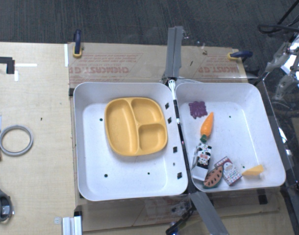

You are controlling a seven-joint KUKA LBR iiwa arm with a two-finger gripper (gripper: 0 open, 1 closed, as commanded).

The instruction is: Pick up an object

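Note:
A yellow divided plate (136,126) lies in the left bin (90,180). The right bin (247,111) holds several small toys. A purple grape bunch (197,108) sits near its back left, with an orange carrot (207,124) just in front of it. A black-and-white cow-print carton (203,156) lies along the bin's left wall. Beside the carton are a watermelon slice (213,176) and a small pink-and-white carton (231,171). A yellow wedge (253,170) rests near the front right corner.
A grey tape roll (15,140) and scissors (1,204) lie on the wooden bench to the left. Clamps (77,43) (240,56) hold cardboard behind the bins. Metal parts and cables (286,58) crowd the upper right.

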